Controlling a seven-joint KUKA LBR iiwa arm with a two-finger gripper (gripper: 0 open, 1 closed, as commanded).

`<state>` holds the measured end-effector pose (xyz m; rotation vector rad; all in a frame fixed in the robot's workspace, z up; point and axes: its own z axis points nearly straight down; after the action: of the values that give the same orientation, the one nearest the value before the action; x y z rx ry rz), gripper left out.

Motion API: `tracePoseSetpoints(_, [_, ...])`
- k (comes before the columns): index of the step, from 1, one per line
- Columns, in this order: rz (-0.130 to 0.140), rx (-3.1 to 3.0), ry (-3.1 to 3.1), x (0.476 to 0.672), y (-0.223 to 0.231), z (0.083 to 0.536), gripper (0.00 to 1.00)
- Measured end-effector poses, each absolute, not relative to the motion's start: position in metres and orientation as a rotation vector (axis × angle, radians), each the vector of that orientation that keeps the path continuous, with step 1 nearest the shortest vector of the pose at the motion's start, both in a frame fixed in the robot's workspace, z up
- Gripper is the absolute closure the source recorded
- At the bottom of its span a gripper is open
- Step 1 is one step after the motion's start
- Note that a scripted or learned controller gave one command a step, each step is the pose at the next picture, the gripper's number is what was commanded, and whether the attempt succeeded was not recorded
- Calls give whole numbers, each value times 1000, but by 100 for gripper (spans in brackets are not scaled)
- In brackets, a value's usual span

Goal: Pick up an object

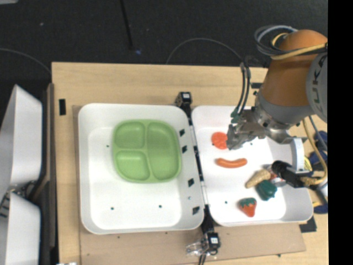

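My pincer (236,141) hangs low in the right bin (212,203), just beside the red toy (219,140) I judge easiest to reach, though its grip I cannot tell.

Wooden bench (127,81) bearing two white bins (94,203)
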<state>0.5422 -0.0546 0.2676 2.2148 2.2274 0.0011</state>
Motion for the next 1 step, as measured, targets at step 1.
tracePoseSetpoints(1, [0,2215,2229,545,-6,251,100])
